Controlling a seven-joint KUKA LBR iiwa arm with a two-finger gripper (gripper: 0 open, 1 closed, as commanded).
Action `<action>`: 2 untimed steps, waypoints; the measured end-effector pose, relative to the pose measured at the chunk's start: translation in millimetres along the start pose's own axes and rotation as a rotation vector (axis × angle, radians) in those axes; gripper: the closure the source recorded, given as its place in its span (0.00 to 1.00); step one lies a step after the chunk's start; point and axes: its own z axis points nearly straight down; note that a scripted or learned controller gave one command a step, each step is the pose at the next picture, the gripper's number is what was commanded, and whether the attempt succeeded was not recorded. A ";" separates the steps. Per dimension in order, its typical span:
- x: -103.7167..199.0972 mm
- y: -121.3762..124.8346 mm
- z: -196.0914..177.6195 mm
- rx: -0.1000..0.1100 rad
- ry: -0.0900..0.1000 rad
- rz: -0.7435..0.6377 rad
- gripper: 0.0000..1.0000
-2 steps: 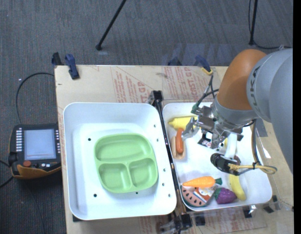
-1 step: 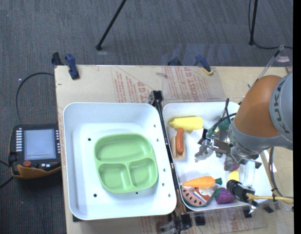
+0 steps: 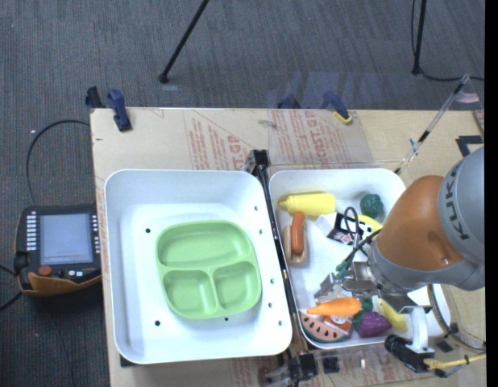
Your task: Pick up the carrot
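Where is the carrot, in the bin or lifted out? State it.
In. The carrot lies in the right bin, by the watermelon slice, under the gripper. Grasp: cannot tell.

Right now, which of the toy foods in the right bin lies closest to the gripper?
The orange toy carrot lies closest, just below the gripper. The yellow mustard bottle and the hot dog lie farther up the bin.

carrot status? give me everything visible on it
The carrot is an orange toy, plastic-looking, tapered, lying roughly flat near the front of the right bin. Its thicker end points right, toward the arm. It rests against the watermelon slice below it, with the purple piece at its right. The gripper sits just above it; contact cannot be judged.
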 end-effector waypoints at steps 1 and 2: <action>0.0 0.8 -10.0 -0.001 0.002 0.010 1.00; 0.1 0.1 -18.1 0.004 0.005 0.017 1.00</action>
